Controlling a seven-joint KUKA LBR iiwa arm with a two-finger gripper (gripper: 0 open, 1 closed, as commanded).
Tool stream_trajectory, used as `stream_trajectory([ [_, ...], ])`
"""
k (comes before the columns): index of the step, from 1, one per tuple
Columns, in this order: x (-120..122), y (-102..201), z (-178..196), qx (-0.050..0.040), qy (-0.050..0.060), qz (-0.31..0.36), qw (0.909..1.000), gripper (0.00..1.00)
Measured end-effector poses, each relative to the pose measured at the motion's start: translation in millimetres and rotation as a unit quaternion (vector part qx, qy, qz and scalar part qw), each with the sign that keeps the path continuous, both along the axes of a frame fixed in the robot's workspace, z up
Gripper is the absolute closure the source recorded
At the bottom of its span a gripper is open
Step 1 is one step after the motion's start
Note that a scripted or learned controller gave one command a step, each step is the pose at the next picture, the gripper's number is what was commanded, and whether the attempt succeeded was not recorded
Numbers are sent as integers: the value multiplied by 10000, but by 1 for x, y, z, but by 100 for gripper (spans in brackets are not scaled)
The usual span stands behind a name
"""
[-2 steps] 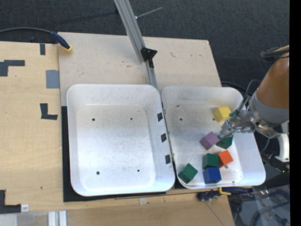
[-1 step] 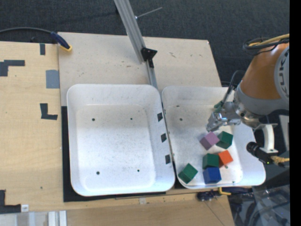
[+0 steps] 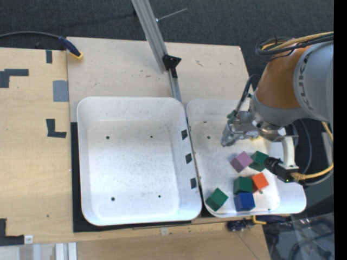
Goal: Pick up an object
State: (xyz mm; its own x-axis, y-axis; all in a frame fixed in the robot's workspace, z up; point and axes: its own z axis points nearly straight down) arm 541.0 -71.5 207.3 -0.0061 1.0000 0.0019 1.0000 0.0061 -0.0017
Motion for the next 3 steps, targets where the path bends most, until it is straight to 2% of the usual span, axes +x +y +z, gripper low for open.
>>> stream_trajectory([
  [1, 14, 62, -1, 2, 0, 11, 10000, 100],
  [2, 25, 118, 13, 2, -6, 9, 10000, 100],
  [3, 41, 168, 5, -3, 1, 2, 10000, 100],
])
